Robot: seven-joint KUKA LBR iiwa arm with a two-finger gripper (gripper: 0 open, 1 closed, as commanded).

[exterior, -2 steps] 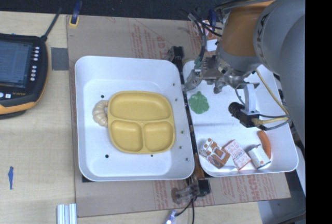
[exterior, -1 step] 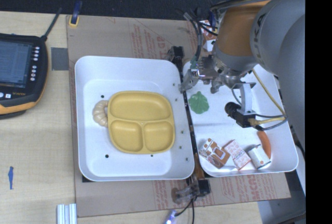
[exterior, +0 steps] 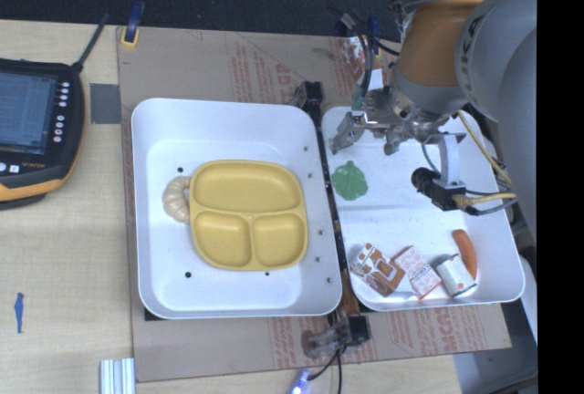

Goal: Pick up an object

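Observation:
My gripper (exterior: 368,140) hangs over the far part of the right bin (exterior: 401,210), open, and its two fingers (exterior: 340,139) hold nothing. A green lumpy object (exterior: 349,181) lies just below and left of the gripper, close to the bin's left wall. Along the near edge of the same bin lie a brown waffle-like piece (exterior: 376,269), a small red-and-white packet (exterior: 417,271), a small white can (exterior: 453,277) and an orange sausage-shaped object (exterior: 465,252).
The left bin (exterior: 155,283) holds a yellow divided plate (exterior: 246,212), with a beige pastry-like item (exterior: 176,198) tucked against its left side. A tablet-like pendant (exterior: 36,128) rests on the bench at far left. The grey arm (exterior: 484,27) fills the upper right.

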